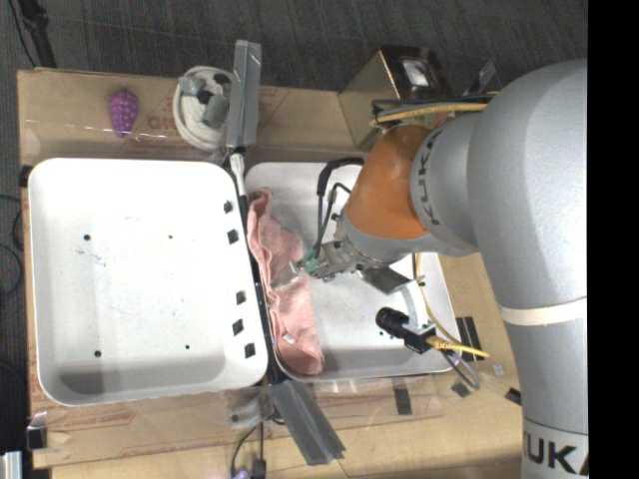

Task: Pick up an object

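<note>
Grey arm [529, 198] closest, bulking over the right side, orange band [389, 193] above the wrist. Reaches down into right bin [344, 332], wrist over that bin's upper middle.

Gripper [313, 265] low in right bin, left of centre, pointing toward the wall shared with left bin [130, 267]. Whether spread or closed: cannot tell, tip too small and partly hidden under the wrist.

Pink cloth [295, 317] in right bin, crumpled in a long strip against the left wall, running from near the upper corner down almost to the lower wall. Upper part narrow and bunched, lower part wider and flatter. Gripper tip at the cloth's right edge, about halfway along the strip; a fold of cloth rises toward the tip there. Touching or just beside, not clear which. Nothing seen clamped.

Left bin white, a few small dark specks on its floor.

On bench [70, 98] beyond the bins: small purple lump [123, 111] at far left, white roll [200, 108] near it, brown box [399, 78] farther right, behind the arm.
</note>
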Controlling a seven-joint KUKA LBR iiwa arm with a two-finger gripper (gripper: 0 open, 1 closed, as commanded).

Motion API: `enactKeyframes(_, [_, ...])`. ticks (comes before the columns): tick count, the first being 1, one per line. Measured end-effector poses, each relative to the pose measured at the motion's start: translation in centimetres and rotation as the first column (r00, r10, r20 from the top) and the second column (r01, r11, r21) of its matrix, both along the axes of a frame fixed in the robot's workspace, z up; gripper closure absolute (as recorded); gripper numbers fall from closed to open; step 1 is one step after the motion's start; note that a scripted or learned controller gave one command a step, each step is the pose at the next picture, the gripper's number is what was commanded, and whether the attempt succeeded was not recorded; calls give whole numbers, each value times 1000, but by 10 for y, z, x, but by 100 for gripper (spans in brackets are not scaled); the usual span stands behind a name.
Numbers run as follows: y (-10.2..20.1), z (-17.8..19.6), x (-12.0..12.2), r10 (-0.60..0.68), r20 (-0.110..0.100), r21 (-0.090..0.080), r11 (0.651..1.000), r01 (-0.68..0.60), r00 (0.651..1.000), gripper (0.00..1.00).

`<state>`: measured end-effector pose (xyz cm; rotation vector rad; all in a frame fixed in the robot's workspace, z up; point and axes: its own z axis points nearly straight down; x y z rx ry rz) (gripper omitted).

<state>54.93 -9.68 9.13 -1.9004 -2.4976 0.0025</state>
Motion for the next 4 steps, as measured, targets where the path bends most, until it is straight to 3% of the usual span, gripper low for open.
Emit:
enactKeyframes(1, [2, 1, 47, 373, 4, -1, 928, -373, 928, 0])
enactKeyframes(2, [-3, 2, 98, 314, 3, -1, 949, -314, 949, 0])
enactKeyframes(3, [-2, 12, 98, 318, 4, -2, 948, -318, 948, 100])
enactKeyframes(4, [-2, 12, 98, 318, 4, -2, 948, -318, 948, 0])
